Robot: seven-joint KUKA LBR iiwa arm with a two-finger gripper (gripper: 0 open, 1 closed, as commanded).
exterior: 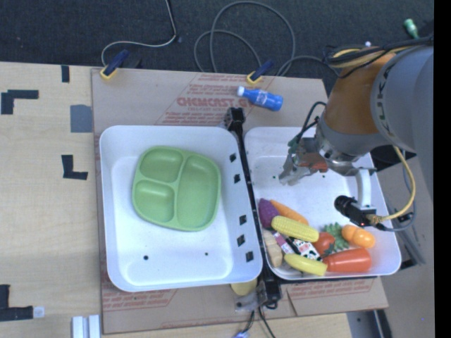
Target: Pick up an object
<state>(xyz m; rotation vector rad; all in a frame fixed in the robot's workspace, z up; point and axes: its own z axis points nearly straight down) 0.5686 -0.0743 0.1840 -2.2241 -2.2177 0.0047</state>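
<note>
Camera view had us looking down on two white bins side by side on a cardboard sheet. Our gripper (294, 169) was hovering over the bare upper part of the right bin (268, 150), reaching in from the right, and we honestly couldn't tell whether it was spread or closed, it was just too small and dark to make out. We saw nothing gripped in it.

All the pickable stuff was piled at the near end of that same bin, well below the gripper: a corn cob (294, 228) lying across the middle, a purple eggplant (267, 212) just left of it with a carrot (287, 209) tucked behind, a banana (304, 263) along the near wall, a red pepper (347, 260) at the right corner with an orange piece (359, 236) above it, and a tomato (323, 242) in the middle of the heap.

Over in the left bin (116, 189) we had a green divided plate (176, 188) sitting flat by itself. A blue bottle (261, 98) was lying on its side on the cardboard behind the bins
</note>
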